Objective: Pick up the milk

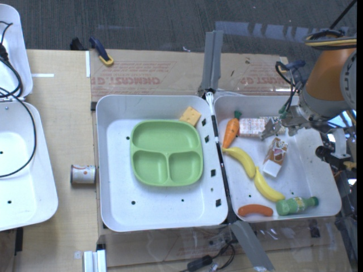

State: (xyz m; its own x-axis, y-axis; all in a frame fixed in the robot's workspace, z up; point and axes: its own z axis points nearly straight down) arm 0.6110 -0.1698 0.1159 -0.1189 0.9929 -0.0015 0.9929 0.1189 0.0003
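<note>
Cardboard-topped bench carries two white bins side by side; the right bin (317, 180) is the landmark. Along its near wall lie a green bottle (296, 205) and a sausage (255, 210). Mid-bin, beside two bananas (253, 171), the small milk carton (275, 158) lies tilted, brown and white print blurred. Just beyond the carton, the gripper (274, 128) hovers; whether it is open cannot be told.

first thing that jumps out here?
The green tray in the middle of the left bin, a cheese wedge at its far corner. Then the right bin's clutter: carrot, bananas, sausage, green bottle, and the gripper just above the milk.
</note>
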